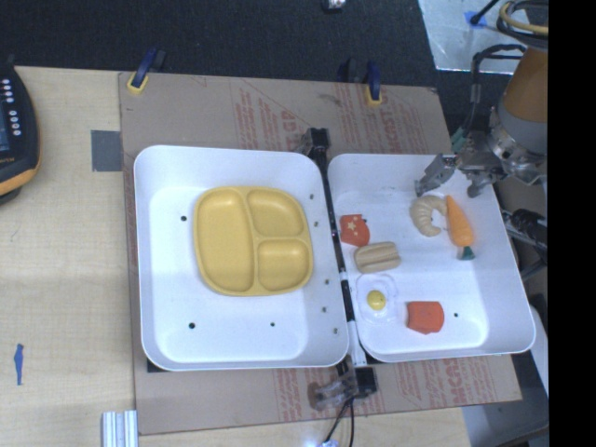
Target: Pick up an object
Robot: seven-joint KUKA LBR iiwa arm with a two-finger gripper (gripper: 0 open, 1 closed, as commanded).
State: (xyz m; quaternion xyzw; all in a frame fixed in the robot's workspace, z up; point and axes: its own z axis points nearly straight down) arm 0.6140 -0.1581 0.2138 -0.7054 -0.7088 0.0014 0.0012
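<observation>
Overhead view of the bench. The gripper (453, 179) hangs over the far right corner of the right bin (503, 329), its two fingers spread apart with nothing between them. Just below it lie a pale croissant (426, 216) and, beside that, an orange carrot (458, 224) with a green tip. Nearer the bin's left wall sit a red strawberry piece (353, 229), a tan hot-dog bun (377, 256) and a fried egg (376, 300); a red block (426, 317) rests toward the near edge. The left bin (163, 329) holds a yellow divided plate (252, 240).
</observation>
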